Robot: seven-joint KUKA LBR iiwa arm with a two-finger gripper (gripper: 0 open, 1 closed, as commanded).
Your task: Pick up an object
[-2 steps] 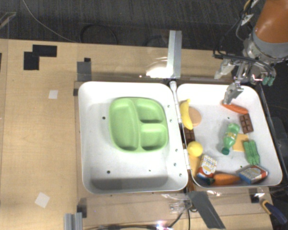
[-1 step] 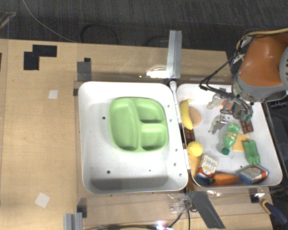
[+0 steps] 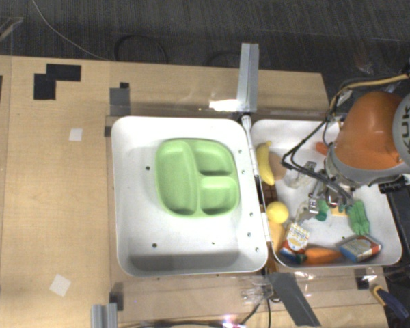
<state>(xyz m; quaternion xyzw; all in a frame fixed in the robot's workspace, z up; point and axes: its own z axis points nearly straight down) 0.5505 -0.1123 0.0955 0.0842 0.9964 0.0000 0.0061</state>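
Several small objects lie in the right bin (image 3: 395, 248); the gripper (image 3: 319, 203) hangs above them, its opening I cannot tell; the lemon (image 3: 277, 213), left of it, looks light, firm, smooth; grasp its middle.

We note a light wooden bench (image 3: 48, 197) carrying two shallow white bins side by side, touching along a shared edge. The left bin (image 3: 133, 251) sits near the bench centre; the right bin (image 3: 395, 244) lies at the bench's right end. Black patches (image 3: 55, 79) mark the far left of the bench top, and two small pale squares (image 3: 60, 284) lie flat on the wood, well apart from the bins
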